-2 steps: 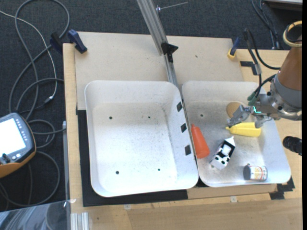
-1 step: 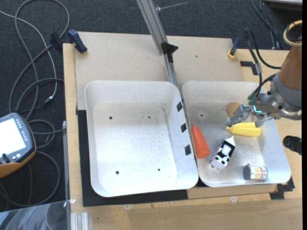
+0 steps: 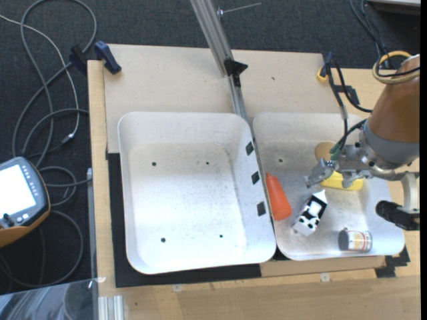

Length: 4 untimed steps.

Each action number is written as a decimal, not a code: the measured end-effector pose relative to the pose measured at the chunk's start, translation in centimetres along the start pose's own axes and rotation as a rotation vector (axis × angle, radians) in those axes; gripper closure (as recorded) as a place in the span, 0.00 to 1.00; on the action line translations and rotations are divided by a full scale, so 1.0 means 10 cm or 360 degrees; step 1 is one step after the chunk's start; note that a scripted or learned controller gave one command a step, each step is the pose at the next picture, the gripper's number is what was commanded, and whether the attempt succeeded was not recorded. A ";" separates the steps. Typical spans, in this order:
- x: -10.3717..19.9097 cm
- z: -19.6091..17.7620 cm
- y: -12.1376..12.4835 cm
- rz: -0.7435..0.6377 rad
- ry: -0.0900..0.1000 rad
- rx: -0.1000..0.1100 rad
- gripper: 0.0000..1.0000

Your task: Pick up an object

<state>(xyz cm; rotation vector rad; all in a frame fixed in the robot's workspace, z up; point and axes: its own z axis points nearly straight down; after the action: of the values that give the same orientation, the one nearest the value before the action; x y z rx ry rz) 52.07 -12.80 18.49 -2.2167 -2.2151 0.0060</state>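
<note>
Left bin (image 3: 133, 179) floor open; right bin (image 3: 293, 129) crowded: carrot (image 3: 278, 196), cow toy (image 3: 310, 214), can (image 3: 355, 240).

Arm (image 3: 399, 115): rounded casing, orange band over a grey wrist section, with a pale ring edge between the two. Hand (image 3: 331, 168): silver-grey metal assembly with small brackets and angular plates. Black cables run from above the hand into its housing. A black fitting (image 3: 395, 213) projects below the wrist, right of the hand.
</note>
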 end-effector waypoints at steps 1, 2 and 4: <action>0.02 0.43 -0.02 0.0000 0.0001 -0.0001 0.00; 0.02 0.96 -0.03 -0.0001 0.0001 0.0000 0.00; 0.08 0.37 0.03 -0.0004 -0.0006 -0.0021 1.00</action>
<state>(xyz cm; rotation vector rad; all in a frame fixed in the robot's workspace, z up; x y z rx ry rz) 52.35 -11.96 14.83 -2.2222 -2.2268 -0.0048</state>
